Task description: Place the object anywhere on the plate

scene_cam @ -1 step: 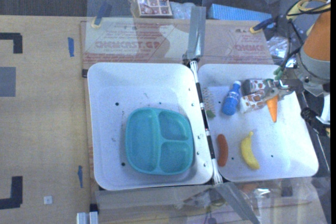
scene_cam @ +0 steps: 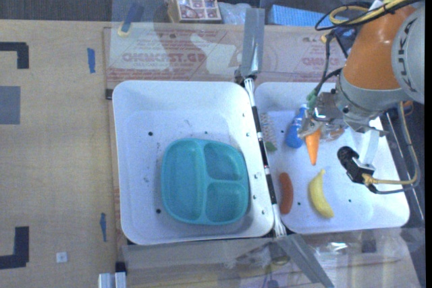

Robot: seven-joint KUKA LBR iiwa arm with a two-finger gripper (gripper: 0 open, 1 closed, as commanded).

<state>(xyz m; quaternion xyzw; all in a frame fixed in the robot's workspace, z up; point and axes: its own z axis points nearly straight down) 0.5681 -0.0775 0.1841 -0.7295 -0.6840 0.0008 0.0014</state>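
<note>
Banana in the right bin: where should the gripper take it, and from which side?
Probably at mid-length, from straight above. The banana lies flat on the right bin floor, its length running up and down the view, so set the fingers across its narrow width. Open floor lies on both sides; the sausage lies apart.

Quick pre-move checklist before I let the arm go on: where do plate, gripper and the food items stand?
1. Teal plate in left bin, compartments free: ok.
2. Gripper over right bin: ok.
3. Carrot just below the gripper, held or not: cannot tell.
4. Blue item crowds the carrot: not ok.
5. Banana and sausage lie apart from the gripper: ok.
6. Anything on the plate yet: not ok.
</note>
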